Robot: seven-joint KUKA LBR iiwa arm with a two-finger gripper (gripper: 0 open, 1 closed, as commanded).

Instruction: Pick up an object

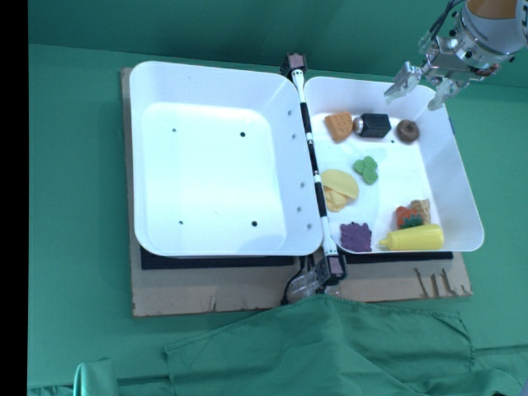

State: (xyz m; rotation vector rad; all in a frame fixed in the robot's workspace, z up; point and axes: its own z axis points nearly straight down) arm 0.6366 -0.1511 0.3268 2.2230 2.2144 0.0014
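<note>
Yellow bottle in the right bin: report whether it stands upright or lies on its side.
Lying on its side. The yellow bottle stretches lengthwise along the right bin's near wall, its nozzle pointing left.

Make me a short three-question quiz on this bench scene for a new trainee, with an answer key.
1. True or false: the tool is holding the yellow bottle.
2. Which bin holds the toys: left bin or right bin?
3. Multiple choice: what lies directly beside the black block? A) orange cracker B) purple grapes C) a spoon

Key: 1 false; 2 right bin; 3 A
</note>
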